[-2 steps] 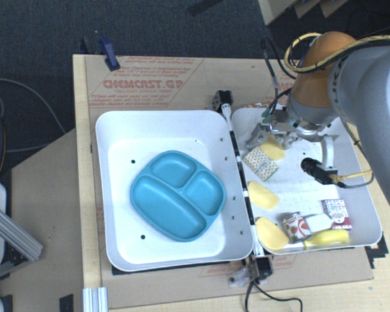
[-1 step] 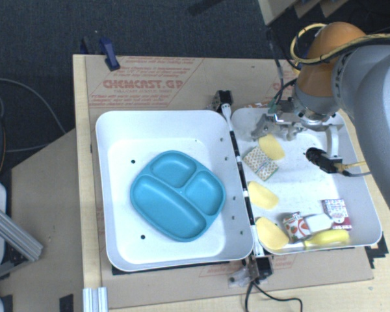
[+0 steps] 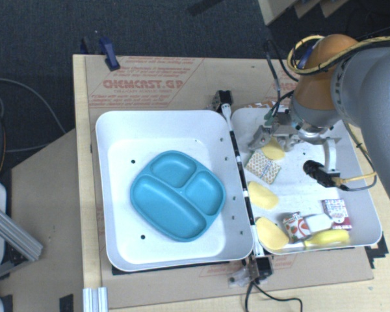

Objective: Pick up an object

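Note:
My gripper (image 3: 275, 135) hangs low over the far left part of the right bin (image 3: 359, 174), under the orange wrist band. Right beneath it lies a small yellow piece (image 3: 273, 153), touching or nearly touching the gripper. A patterned white packet (image 3: 263, 168) lies just in front of that piece. Nearer the front lie two rounded yellow objects (image 3: 263, 195) (image 3: 271, 233), a red and white can (image 3: 296, 226), a long yellow object (image 3: 329, 238) and a red and white packet (image 3: 336, 212).
The left bin (image 3: 117, 135) holds a blue divided plate (image 3: 176, 194). A black rail (image 3: 237, 168) runs between the two bins. The grey arm (image 3: 370, 90) covers the right bin's far right corner.

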Controlling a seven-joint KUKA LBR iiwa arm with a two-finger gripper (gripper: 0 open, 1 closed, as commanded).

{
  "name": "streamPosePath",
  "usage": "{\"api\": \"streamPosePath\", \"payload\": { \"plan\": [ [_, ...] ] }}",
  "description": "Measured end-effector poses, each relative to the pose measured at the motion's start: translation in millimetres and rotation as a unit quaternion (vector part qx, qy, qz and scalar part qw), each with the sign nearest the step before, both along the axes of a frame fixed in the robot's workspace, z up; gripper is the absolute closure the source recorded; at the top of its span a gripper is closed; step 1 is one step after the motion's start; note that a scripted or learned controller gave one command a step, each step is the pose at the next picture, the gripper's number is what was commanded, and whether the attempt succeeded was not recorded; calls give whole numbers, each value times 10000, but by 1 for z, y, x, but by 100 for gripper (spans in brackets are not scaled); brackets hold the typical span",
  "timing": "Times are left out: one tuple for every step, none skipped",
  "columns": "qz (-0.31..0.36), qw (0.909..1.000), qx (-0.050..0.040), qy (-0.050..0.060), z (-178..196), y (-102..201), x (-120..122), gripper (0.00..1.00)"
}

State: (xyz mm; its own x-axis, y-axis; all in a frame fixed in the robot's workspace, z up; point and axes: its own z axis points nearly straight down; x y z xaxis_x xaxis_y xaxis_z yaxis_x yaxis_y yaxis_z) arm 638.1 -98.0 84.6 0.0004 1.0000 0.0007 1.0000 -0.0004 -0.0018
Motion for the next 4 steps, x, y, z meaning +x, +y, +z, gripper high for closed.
{"api": "streamPosePath", "payload": {
  "plan": [
    [-3, 10000, -2, -10, 10, 0, 1, 100],
    [-5, 10000, 0, -9, 10, 0, 1, 0],
    [-2, 10000, 1, 1, 0, 6, -68, 0],
    [-4, 10000, 4, 2, 0, 7, -72, 0]
  ]
}}
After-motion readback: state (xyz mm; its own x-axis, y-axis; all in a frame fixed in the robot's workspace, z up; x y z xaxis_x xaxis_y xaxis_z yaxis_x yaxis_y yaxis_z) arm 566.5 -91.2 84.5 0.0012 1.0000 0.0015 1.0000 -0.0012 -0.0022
